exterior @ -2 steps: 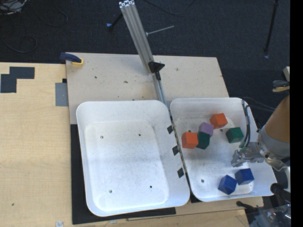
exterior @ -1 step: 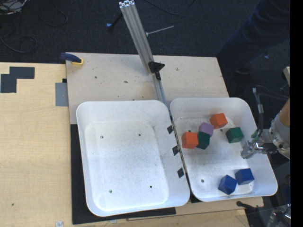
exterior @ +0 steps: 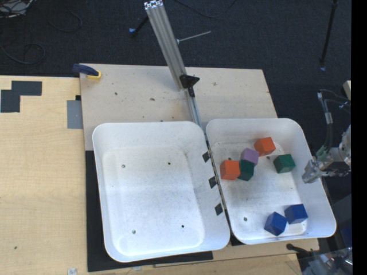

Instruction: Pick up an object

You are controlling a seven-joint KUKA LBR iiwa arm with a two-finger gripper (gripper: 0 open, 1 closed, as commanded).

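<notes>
Several small blocks lie in the right bin (exterior: 289, 128). An orange block (exterior: 264, 146), a purple block (exterior: 249, 156), a dark green block (exterior: 246, 169) and a second orange block (exterior: 229, 169) cluster near its middle left. A green block (exterior: 284, 163) sits alone to their right. Two blue blocks (exterior: 296, 213) (exterior: 276, 223) rest by the front right corner. My gripper (exterior: 314, 173) hangs at the bin's right rim, right of the green block and apart from every block.
The left bin (exterior: 114, 136) stands beside the right one, with black clips (exterior: 213, 181) along the shared edge. A slanted aluminium post (exterior: 169, 44) rises behind the bins. A blue-and-yellow tool (exterior: 86, 70) lies at the board's far left corner.
</notes>
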